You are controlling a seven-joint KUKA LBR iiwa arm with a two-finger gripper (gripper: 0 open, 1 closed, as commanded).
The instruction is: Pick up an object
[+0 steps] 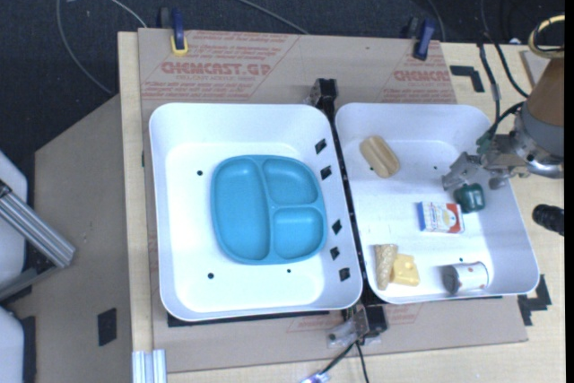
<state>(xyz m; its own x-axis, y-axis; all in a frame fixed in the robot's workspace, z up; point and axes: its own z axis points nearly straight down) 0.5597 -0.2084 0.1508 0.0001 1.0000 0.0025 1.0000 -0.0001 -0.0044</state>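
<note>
I have the gripper low over the right shallow white bin, near its far right side, with a small dark green round object just beside its tips; whether it is clenched or released I cannot tell. From here I'd centre over that green piece and descend straight, keeping clear of the small white packet with red and blue print next to it. Its print is too small to read. The brown sheet on the counter reads "CHEMCAST GP" in red
</note>
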